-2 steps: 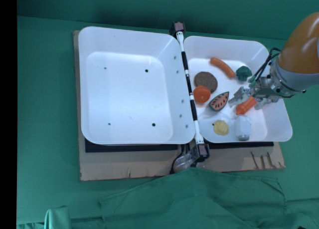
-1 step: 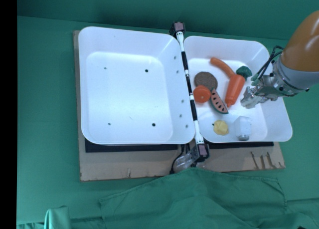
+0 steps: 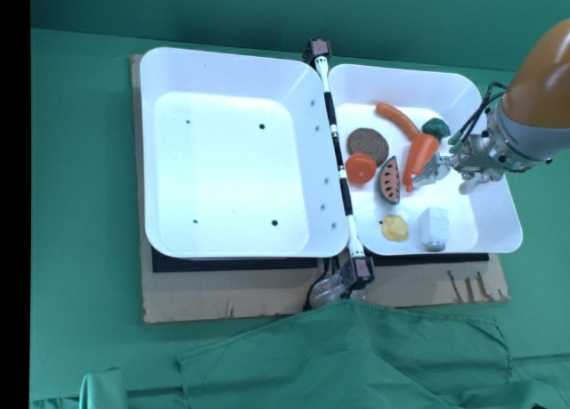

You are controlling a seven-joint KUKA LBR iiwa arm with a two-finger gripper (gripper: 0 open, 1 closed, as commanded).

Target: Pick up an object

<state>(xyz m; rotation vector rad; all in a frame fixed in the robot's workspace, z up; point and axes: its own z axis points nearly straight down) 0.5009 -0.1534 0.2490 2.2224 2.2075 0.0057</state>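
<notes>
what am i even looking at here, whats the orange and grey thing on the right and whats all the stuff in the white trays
You are looking down at a slant from one fixed camera above a bench covered in green cloth. The orange and grey thing is a robot arm reaching in from the right. At its tip is a gripper, its hand for picking things up.

Two shallow white bins sit side by side. The right bin holds toy food: a carrot, an orange sausage-like piece, a brown round disc, an orange round piece, a watermelon slice, a small yellow lump and a white block. The gripper hangs beside the carrot; I cannot tell whether it holds anything.
</notes>
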